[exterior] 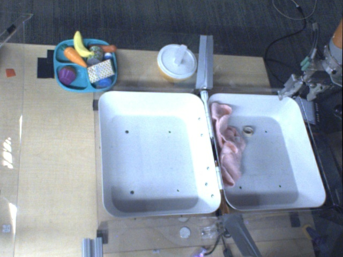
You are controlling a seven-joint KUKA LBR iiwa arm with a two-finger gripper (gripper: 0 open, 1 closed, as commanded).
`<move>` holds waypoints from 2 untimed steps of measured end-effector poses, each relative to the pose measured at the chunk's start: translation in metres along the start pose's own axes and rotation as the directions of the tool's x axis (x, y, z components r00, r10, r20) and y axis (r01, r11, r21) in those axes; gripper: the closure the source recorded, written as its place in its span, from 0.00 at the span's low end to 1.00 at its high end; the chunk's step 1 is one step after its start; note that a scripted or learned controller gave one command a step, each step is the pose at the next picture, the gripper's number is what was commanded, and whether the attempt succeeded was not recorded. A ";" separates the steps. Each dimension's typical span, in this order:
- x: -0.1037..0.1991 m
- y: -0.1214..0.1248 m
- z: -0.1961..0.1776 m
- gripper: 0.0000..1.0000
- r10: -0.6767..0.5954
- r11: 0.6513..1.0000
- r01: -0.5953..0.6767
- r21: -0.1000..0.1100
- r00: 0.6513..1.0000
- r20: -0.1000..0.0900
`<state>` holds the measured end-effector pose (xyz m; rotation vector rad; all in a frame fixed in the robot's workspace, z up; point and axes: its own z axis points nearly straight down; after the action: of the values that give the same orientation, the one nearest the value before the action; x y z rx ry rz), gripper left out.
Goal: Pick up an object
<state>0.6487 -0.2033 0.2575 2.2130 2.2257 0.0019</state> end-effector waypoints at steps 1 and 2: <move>0.099 -0.039 0.115 0.00 -0.268 0.964 0.268 0.000 0.964 -0.001; 0.108 -0.024 0.166 0.00 -0.318 0.948 0.318 -0.014 0.948 0.004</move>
<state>0.6244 -0.0954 0.0914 1.8189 2.5443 0.0150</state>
